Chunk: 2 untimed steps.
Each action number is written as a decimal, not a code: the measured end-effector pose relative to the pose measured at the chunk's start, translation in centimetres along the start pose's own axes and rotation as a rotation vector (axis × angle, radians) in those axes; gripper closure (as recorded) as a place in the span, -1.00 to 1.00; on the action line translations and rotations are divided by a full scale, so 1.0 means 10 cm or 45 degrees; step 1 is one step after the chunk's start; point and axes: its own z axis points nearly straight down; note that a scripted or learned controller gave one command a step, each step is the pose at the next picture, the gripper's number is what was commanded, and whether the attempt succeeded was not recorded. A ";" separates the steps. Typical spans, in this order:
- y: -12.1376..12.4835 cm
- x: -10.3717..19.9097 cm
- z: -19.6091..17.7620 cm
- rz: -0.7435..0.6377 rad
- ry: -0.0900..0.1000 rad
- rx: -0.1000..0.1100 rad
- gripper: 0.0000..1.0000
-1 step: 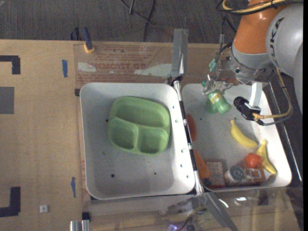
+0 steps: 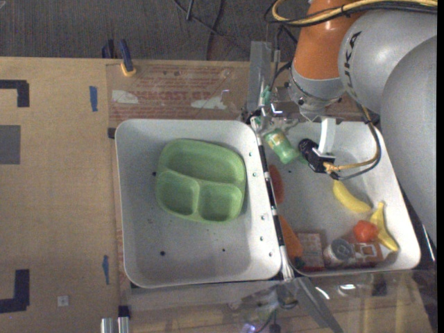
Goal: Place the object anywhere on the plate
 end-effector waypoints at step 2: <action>-0.07 0.90 0.13 -0.214 0.001 0.004 1.00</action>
